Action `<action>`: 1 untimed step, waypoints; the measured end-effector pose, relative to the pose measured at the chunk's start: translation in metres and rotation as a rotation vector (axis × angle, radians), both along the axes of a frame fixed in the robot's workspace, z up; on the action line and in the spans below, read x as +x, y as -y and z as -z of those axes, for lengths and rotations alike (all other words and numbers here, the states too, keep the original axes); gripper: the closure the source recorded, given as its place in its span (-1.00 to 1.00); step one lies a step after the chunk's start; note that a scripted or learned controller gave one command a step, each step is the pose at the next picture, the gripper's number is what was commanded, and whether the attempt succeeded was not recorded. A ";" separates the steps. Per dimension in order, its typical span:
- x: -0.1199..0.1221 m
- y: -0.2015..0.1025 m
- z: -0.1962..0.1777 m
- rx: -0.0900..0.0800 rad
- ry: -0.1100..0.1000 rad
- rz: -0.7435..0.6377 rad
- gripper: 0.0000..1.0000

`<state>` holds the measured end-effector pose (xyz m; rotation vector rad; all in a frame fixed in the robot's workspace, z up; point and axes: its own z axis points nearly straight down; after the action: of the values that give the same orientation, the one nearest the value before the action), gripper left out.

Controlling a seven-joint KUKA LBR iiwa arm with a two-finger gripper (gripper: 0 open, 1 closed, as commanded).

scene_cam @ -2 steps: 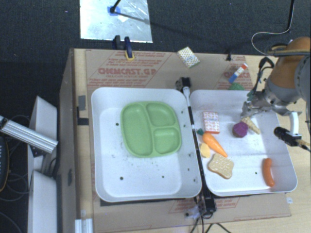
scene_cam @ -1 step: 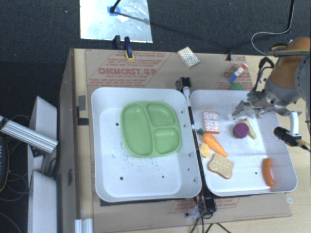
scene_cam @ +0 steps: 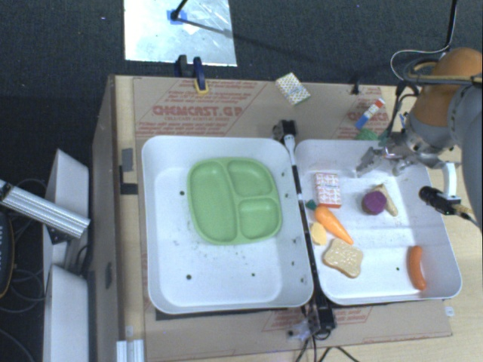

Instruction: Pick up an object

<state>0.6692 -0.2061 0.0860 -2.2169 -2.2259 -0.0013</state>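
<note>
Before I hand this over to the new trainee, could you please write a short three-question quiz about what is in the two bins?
1. True or false: the green divided plate lies in the right bin.
2. Which item lies nearest the right bin's front right corner?
A. the purple round piece
B. the orange sausage
C. the toast slice
3. Fill in: the carrot lies directly below the pink ____ in the camera view.

Key
1. False; it lies in the left bin.
2. B.
3. Packet.
</note>
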 end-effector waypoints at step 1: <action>0.000 0.000 0.001 -0.001 0.000 -0.002 -1.00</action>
<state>0.6691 -0.2057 0.0854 -2.2149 -2.2280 -0.0002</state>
